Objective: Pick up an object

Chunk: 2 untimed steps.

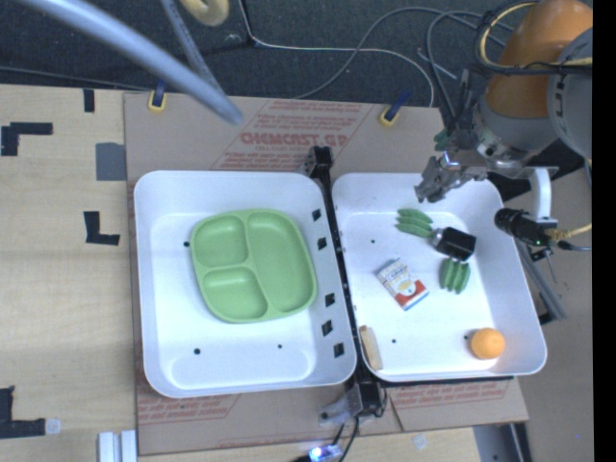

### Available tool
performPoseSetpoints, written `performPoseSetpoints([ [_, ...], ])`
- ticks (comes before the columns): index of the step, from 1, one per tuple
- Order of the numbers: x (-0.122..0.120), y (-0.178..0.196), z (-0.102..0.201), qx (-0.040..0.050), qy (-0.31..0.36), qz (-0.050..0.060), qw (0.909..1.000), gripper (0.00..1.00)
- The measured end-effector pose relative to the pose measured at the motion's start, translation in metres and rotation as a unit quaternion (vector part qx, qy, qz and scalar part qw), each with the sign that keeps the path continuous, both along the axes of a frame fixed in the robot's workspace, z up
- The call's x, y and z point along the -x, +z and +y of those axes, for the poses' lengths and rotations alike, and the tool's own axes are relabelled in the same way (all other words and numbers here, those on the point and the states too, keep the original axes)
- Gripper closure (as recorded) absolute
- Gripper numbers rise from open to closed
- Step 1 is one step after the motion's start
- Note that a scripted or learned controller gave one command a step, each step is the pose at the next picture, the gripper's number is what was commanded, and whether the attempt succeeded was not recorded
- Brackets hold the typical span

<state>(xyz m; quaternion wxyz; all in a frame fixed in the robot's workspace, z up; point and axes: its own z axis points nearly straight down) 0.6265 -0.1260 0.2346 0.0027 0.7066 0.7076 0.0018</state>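
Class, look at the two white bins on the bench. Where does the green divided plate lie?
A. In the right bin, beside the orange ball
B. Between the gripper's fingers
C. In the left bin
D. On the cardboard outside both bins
C: the green divided plate lies flat in the left bin, while the orange ball sits in the right bin.

The counter (58, 287) has a pale wood top with some black tape marks (96, 227) near its left edge. A brown cardboard sheet (289, 133) with red print lies on it. Behind the far edge, the floor (87, 56) is dark, and thin cables (385, 41) run across it.
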Motion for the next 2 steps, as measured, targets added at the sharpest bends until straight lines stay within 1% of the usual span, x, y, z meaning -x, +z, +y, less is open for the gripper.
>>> performPoseSetpoints([
  [1,-0.001,0.041,0.000,-0.0002,0.000,0.001,1.0000,1.00],
  [2,-0.002,0.042,0.055,-0.0012,0.002,0.003,1.0000,1.00],
])
